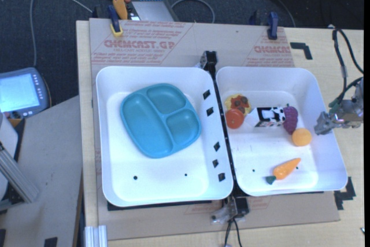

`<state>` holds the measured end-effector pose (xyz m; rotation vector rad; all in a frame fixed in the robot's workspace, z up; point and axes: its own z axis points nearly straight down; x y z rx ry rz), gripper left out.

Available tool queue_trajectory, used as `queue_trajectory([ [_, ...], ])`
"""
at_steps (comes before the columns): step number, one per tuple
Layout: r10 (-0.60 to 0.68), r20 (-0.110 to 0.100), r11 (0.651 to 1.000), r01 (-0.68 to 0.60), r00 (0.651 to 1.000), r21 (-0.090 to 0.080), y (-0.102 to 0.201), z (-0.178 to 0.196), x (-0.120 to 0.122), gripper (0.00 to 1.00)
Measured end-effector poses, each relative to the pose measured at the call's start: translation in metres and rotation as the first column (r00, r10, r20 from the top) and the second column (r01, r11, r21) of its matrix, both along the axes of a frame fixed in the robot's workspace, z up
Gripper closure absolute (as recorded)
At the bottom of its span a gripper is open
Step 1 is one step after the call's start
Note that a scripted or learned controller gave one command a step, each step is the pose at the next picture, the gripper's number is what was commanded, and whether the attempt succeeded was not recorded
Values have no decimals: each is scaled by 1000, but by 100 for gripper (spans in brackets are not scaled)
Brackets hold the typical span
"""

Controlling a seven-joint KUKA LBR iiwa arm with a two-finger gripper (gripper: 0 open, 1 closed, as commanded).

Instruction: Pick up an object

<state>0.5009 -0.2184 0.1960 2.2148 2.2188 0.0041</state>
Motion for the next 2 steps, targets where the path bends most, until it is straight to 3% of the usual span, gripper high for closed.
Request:
queue_trajectory([
  [1, 1, 1, 1000, -1, 1000, 0, 0, 54, 2, 100],
  [2, 3, -8, 1000, -3, 1000, 5, 45, 47, 8, 100],
])
